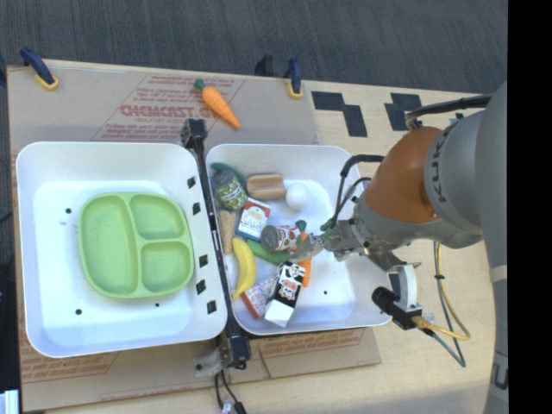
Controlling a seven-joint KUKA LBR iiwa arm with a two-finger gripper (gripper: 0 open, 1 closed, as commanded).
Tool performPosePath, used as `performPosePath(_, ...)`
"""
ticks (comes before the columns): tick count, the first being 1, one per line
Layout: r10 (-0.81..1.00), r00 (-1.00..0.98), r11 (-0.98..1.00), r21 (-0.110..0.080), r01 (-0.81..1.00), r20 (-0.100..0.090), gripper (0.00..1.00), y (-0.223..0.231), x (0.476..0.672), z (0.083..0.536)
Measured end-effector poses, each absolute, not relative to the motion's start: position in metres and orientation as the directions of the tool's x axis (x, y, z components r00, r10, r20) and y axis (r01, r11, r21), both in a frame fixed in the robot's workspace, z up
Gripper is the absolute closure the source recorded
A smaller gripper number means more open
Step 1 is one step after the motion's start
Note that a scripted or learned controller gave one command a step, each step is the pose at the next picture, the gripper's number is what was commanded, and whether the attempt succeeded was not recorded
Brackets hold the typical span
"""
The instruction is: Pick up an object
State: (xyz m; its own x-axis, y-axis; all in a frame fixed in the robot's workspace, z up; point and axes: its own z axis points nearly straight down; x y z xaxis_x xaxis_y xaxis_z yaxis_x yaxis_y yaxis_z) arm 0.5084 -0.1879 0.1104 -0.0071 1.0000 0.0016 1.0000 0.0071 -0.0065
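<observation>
Dark grey ribbed carpet floor (pixel 259 15) filled top of frame. Table (pixel 448 378) pale wood at lower right, covered by brown printed cardboard sheet (pixel 164 102). Blue-and-yellow clamps (pixel 39 67) pinned cardboard at upper left and top centre. Black tape marks (pixel 345 110) upper right. Light even, soft.

Arm (pixel 461 175): grey KUKA iiwa, enters from view's right, reaches leftward.
Orange band (pixel 404 179): sits above the wrist, rounded face toward the camera.
Wrist (pixel 373 231): grey, below and left of the band, angled down toward the left.
Gripper (pixel 317 239): two-finger, at the arm's left end, pointing left and low; fingertips too small and cluttered to resolve.
Cables (pixel 444 317): black and yellow leads looping off the wrist's lower right, beside a small black-and-white fitting.
</observation>
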Motion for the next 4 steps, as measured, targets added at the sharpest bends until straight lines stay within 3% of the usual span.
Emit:
performPosePath(1, 1.000, -0.014, 0.014, -0.004, 1.000, -0.001, 1.00, -0.188, 0.510, 0.122)
performPosePath(2, 1.000, -0.013, 0.013, -0.004, 1.000, -0.001, 0.00, -0.188, 0.510, 0.122)
performPosePath(3, 1.000, -0.020, 0.020, -0.004, 1.000, -0.002, 1.00, -0.188, 0.511, 0.132)
performPosePath(4, 1.000, -0.019, 0.019, -0.004, 1.000, -0.002, 0.00, -0.188, 0.511, 0.132)
